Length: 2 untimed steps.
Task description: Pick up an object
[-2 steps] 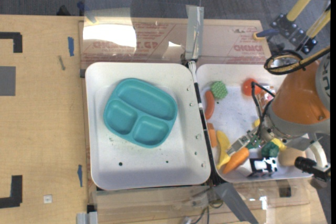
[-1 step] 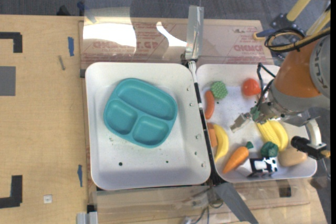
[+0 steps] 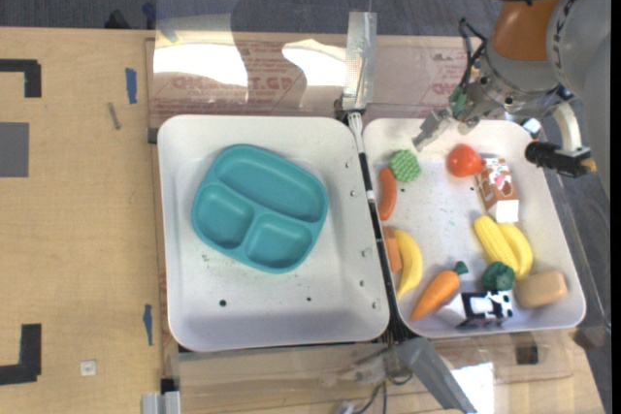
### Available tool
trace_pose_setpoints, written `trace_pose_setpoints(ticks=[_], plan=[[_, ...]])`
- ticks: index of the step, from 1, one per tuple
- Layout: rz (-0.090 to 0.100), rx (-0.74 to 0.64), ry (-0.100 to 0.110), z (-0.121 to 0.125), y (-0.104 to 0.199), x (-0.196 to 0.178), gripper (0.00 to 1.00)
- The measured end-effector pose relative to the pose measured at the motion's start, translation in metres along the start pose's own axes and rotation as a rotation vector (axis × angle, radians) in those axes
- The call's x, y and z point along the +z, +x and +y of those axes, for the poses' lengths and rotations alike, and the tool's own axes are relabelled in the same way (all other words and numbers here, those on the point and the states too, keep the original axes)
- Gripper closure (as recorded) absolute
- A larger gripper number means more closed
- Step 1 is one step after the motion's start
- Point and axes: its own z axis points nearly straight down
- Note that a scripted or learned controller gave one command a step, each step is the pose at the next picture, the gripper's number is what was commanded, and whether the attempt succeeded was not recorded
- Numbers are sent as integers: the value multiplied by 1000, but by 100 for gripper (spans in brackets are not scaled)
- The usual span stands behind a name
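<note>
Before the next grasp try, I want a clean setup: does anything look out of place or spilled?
Nothing looks spilled or damaged. The toy foods lie loose in the right bin, and the teal tray sits slightly askew in the left bin.

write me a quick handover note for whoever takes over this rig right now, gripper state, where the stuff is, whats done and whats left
Gripper: above the far edge of the right bin, near the green toy; nothing shows between its fingers, and open or shut is unclear.
Right bin: red tomato, small carton, two bananas, carrot, cow toy, tan bread-like piece, and an orange piece along the bin's left wall.
Left bin: teal divided plate.
Done: nothing picked yet.
Left: grasp one object and lift it; the green toy or the tomato look nearest.
</note>
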Motion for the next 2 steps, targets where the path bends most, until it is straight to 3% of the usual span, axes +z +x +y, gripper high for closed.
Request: trace_pose_setpoints(ticks=[1, 2], plan=[[-1, -9, 3, -48, -60, 85, 0], [7, -140, 1, -106, -81, 85, 0]])
